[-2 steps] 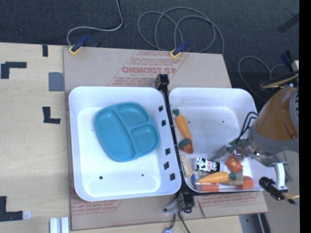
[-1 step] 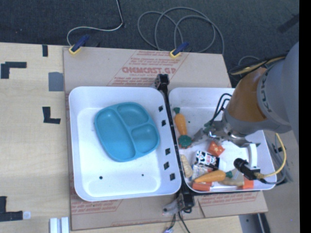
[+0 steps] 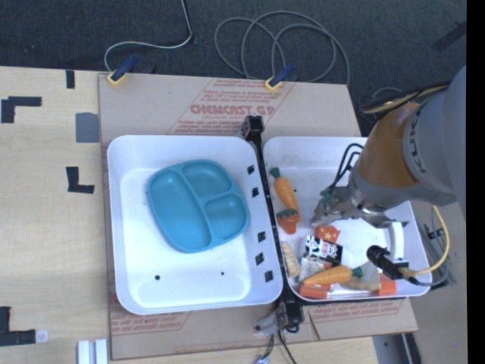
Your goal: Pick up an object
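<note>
The right bin (image 3: pixel 303 161) holds several toy foods. A small carrot (image 3: pixel 284 190) lies along its left side with a red strawberry-like piece (image 3: pixel 288 221) just below it. A black and white carton (image 3: pixel 321 250) sits in the middle, a pale corn-like piece (image 3: pixel 291 258) lies at the left wall, and a larger orange carrot (image 3: pixel 326 277) rests at the front. My gripper (image 3: pixel 328 212) points down into this bin, right of the strawberry piece and just above a small red and white item (image 3: pixel 328 233). The wrist hides its tips.
The left bin (image 3: pixel 129 279) holds a blue divided plate (image 3: pixel 198 203). A black divider (image 3: pixel 261 203) runs between the bins. The grey arm with its orange band (image 3: pixel 390 161) covers the right bin's right side. Cables (image 3: pixel 276 40) lie on the dark floor behind.
</note>
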`<action>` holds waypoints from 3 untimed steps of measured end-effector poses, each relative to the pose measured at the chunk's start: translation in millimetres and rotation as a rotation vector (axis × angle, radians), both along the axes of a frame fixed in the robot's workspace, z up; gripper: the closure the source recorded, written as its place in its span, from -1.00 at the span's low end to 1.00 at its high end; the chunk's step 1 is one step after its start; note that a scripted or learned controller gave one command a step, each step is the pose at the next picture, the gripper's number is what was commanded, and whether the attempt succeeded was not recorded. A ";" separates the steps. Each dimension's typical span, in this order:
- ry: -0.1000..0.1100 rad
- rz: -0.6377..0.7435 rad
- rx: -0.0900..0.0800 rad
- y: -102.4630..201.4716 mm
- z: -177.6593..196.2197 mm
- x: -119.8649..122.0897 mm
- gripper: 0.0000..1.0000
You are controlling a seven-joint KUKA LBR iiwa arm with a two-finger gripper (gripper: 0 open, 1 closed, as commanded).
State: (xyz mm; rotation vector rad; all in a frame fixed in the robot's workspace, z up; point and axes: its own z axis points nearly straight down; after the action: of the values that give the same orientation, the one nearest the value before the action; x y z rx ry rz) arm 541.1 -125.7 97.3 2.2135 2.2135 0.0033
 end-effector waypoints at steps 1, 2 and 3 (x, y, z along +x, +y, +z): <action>0.001 -0.002 -0.002 -1.5 0.1 -0.4 -1.00; -0.003 -0.001 0.001 13.7 -9.6 -26.7 -1.00; -0.002 -0.001 0.000 13.3 -0.1 -26.6 1.00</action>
State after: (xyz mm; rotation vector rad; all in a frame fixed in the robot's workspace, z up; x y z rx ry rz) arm 514.4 -112.4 97.3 2.2139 2.2114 0.0059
